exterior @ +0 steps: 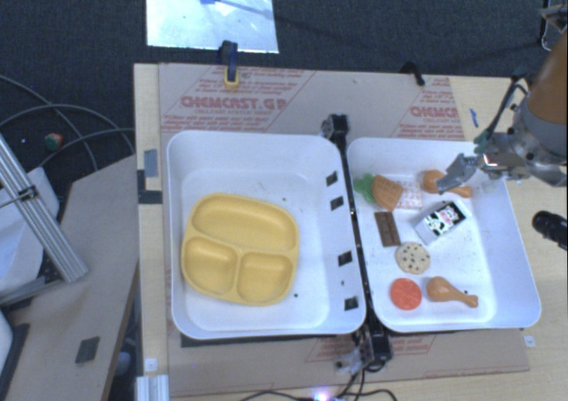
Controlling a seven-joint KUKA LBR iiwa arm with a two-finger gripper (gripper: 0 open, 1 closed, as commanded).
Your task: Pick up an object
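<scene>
Reaching in from the right edge of the frame, my jaws [463,169] hang over the upper part of the right bin [519,253], just beside an orange food piece [433,181]; whether they are spread or pressed together I cannot tell. Below lie a small carton [441,221], a cookie [413,258], a red disc [406,294] and a drumstick [450,291]. A yellow tray [240,248] sits in the left bin [257,153].
</scene>
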